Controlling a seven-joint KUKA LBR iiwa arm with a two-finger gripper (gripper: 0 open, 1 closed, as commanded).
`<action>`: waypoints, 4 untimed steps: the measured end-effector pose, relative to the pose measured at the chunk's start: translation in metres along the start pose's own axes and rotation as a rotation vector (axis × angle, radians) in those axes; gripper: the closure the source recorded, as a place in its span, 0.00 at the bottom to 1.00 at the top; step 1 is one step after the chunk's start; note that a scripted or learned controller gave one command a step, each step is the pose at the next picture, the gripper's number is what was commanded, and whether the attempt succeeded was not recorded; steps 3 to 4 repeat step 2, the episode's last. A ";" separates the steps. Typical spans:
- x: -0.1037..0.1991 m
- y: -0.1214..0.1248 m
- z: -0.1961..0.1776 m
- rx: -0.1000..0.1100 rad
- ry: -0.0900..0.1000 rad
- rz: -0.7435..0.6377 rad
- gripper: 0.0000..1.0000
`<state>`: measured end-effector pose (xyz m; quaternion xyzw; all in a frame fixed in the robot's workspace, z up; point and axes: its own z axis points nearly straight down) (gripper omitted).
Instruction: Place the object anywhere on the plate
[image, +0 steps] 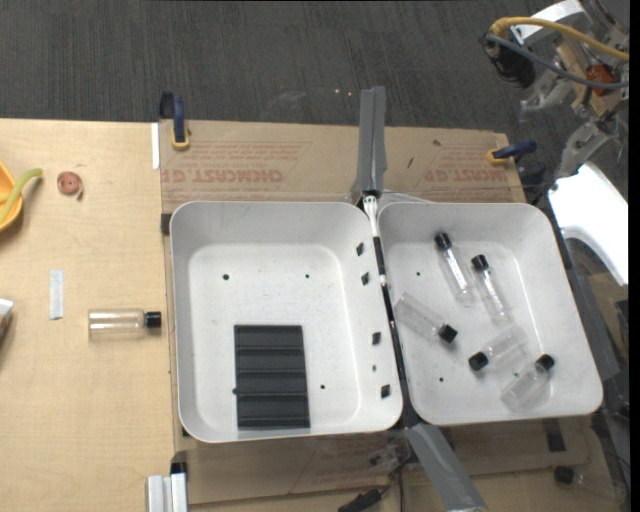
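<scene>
I am at the start: the vials (488, 285) lie in the right bin (560, 240), the plate (270, 378) lies bare in the left bin (200, 240). The gripper (585, 140) waits far right; clenched or released, I cannot tell. Next I must descend on one vial.

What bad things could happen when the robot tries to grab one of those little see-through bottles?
The clear plastic vials with black caps lie bunched together in the right white bin, some touching, so the fingers might bump or grab two. They are round and could roll away. The dark ribbed rectangular plate sits in the left white bin, so a vial could slip off it.
</scene>
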<state>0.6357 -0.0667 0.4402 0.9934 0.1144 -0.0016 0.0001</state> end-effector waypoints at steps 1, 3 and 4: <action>-0.018 0.087 0.001 0.000 -0.002 0.007 0.00; -0.033 0.152 0.001 0.001 -0.003 0.028 0.00; -0.033 0.152 0.001 0.001 -0.003 0.028 0.00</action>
